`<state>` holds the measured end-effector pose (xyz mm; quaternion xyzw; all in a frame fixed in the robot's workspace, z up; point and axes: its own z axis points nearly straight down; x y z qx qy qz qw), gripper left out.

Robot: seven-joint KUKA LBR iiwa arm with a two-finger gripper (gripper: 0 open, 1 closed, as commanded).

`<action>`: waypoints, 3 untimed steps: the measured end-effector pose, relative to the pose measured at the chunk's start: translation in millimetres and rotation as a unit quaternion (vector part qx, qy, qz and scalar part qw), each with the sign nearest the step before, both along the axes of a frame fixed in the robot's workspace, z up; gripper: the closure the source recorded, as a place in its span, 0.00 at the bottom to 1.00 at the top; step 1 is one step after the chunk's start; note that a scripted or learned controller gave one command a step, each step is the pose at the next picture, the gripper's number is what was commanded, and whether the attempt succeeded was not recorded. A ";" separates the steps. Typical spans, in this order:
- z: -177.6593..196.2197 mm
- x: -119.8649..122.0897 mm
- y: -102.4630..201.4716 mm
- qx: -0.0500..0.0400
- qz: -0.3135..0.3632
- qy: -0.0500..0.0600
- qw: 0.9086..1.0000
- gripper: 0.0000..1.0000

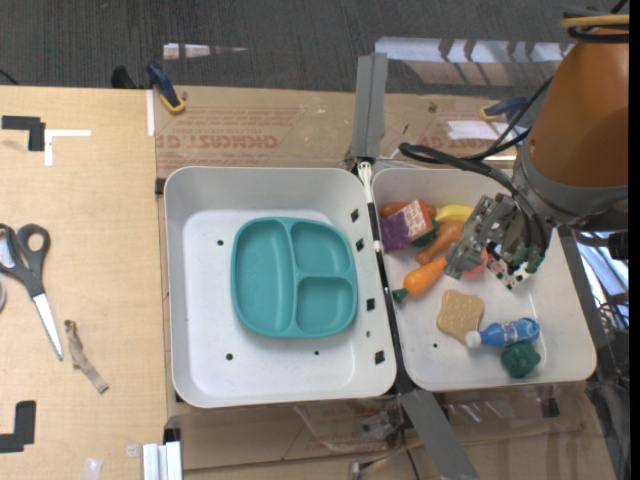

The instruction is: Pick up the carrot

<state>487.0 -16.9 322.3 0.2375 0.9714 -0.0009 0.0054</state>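
Here the hand [478, 248] (grip state unclear) hovers in the right bin [560, 368], the carrot [425, 276] at its seven o'clock.

Lab, robot arm [590, 98], bench bins [190, 298], scissors [30, 278]

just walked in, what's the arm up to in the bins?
The KUKA arm reaches in from the right, its claw low over the right bin, among the toy food. It is after the carrot, which lies on the bin floor just left of the claw, not lifted. Nearby sit a purple block, a cracker-like slice, a small bottle and a green piece. The left bin holds a teal divided plate.
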 end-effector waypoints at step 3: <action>-29.6 7.2 83.3 0.002 0.072 0.004 0.997 1.00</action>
